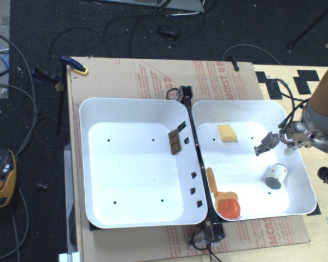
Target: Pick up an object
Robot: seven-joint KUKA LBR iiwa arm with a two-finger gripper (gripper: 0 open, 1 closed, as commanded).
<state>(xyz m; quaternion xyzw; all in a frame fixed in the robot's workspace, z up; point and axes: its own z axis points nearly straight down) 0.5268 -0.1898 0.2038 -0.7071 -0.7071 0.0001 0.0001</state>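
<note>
Camera view from above the bench: a small white cup (275, 175) with a dark open mouth and a spot of red on its side lies tipped over on the floor of the right bin (246, 109), just below and a little to the right of the gripper (267, 143). The two are close but not touching. A yellow block (227, 133) sits to the gripper's left, slightly higher up, well clear of it. Further off, down and to the left of the gripper, a red ball (228, 208) rests in the bin's near corner against an orange-handled piece (213, 184) that runs up along the wall shared by the two bins.

The gripper hangs over the right bin's floor, dark fingers pointing left and slightly downward — whether they stand apart or together cannot be made out from this angle, and nothing shows between them. Behind it the grey wrist and the orange band of the arm (317, 113) come in from the right edge.

Beyond the divider, far to the gripper's left, the left bin (98, 113) holds a brown bar (175, 142) near its right wall — with a smaller dark piece (181, 127) just above it.
</note>
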